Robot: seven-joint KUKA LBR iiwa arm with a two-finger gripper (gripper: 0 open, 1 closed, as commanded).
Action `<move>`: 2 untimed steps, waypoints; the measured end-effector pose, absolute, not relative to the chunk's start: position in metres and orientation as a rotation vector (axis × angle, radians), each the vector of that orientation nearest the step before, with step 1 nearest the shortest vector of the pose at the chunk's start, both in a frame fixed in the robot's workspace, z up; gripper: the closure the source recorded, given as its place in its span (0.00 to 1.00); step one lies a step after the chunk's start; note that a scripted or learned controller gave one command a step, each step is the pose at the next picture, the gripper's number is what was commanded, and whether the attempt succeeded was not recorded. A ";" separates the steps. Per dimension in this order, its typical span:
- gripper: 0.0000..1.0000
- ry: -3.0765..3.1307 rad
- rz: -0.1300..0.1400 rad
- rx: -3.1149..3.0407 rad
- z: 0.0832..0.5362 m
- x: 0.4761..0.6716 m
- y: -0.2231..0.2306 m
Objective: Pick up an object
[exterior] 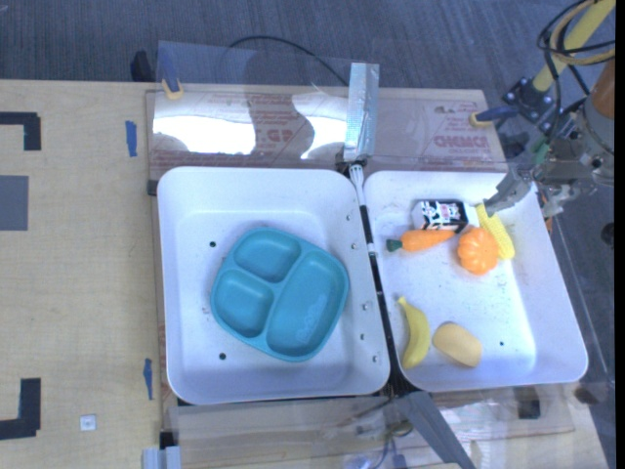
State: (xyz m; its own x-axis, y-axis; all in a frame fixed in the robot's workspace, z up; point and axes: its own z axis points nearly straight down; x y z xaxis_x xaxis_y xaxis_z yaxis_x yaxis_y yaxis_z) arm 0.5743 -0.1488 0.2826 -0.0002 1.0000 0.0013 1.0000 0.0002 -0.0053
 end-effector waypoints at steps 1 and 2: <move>0.00 -2.237 0.011 -2.190 0.176 0.565 -0.201; 0.00 -2.228 -0.011 -2.210 0.110 0.637 -0.215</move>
